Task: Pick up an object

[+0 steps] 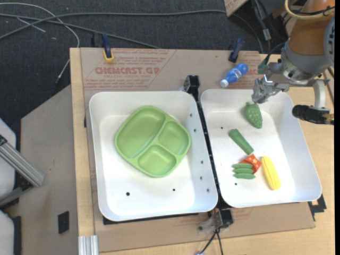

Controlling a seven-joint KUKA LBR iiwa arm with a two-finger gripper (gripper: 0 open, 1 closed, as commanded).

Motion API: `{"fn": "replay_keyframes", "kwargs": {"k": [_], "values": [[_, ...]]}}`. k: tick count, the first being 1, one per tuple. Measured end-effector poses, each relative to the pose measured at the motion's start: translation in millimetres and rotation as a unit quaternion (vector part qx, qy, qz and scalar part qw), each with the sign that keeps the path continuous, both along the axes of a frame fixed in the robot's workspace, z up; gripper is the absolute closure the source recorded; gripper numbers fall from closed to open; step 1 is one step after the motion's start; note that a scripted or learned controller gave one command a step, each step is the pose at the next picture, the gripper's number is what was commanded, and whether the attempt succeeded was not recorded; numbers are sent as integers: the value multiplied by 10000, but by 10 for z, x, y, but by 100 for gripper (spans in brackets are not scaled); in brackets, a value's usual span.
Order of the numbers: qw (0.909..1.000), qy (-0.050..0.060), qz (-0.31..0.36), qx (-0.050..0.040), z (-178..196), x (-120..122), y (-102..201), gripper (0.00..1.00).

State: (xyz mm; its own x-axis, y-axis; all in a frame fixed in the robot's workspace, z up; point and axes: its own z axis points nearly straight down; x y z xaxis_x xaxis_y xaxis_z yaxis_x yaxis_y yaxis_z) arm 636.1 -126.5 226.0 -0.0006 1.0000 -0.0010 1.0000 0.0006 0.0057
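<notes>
Green grapes (254,115) below jaws (264,93), jaw state unclear, cardboard (127,70) reads "CHEMCAST GP"

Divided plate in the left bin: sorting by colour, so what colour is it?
Light green; the divided plate shows plainly in the camera view.

Green plate (152,141), yellow corn (271,172)

grey arm (297,62) with orange band, yellow cable looped on top.
</notes>
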Motion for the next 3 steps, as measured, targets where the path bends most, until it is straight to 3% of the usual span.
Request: {"fn": "replay_keyframes", "kwargs": {"k": [2, 3], "values": [[10000, 45, 21, 19, -16, -367, 879, 100], [10000, 25, 30, 19, 88, -408, 1418, 100]]}}
